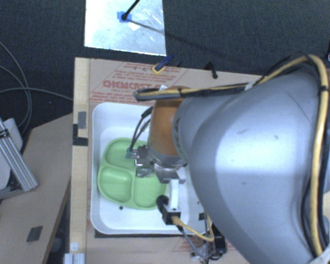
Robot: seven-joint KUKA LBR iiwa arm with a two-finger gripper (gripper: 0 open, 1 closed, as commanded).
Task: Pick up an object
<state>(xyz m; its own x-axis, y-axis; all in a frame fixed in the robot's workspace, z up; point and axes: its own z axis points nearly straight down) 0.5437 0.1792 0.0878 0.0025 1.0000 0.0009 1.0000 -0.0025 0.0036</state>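
A light green divided tray (117, 176) lies in the white bin (107, 125), filling its lower left part. The big grey arm with its orange band reaches over the bin from the right and hides most of the bin's right side. My gripper (143, 163) hangs below the orange band, right over the tray's right edge. Its fingertips are hidden behind the wrist hardware, and I see nothing held.
Cardboard with red print (135, 79) lies behind the bin. A shiny foil sheet (127, 20) sits on the dark floor beyond. Aluminium rails (7, 158) stand at the left. Cables and a black connector (166, 207) dangle by the bin's front edge.
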